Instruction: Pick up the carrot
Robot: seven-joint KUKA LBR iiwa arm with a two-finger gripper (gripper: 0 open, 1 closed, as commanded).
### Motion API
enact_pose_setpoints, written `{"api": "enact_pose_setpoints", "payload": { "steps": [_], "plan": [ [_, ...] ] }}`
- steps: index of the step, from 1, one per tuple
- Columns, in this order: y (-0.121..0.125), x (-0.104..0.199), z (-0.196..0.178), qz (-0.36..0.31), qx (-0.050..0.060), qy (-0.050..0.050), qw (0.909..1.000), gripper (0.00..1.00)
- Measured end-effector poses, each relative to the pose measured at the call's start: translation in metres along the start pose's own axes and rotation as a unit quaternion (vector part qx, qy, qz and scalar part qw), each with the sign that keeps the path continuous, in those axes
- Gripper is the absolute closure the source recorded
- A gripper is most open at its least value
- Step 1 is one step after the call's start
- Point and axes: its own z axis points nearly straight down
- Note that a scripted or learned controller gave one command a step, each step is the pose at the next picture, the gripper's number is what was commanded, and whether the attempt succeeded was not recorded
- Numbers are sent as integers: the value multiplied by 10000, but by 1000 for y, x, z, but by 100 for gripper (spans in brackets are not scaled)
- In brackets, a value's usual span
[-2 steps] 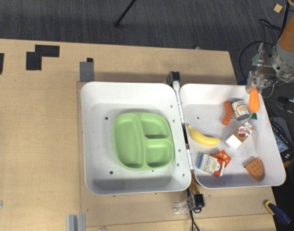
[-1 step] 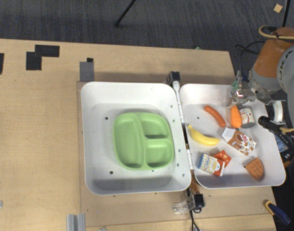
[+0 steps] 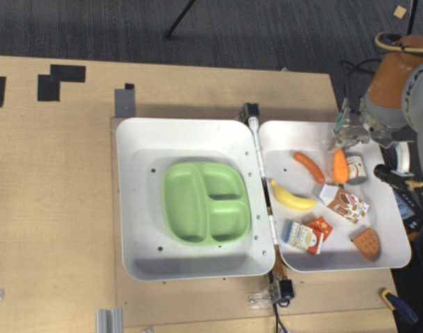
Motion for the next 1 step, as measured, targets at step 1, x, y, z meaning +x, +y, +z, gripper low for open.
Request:
{"api": "enact_pose_setpoints", "payload": {
  "steps": [1],
  "plan": [
    [-27,59,-86,576,19,13,9983,100]
  ]
}}
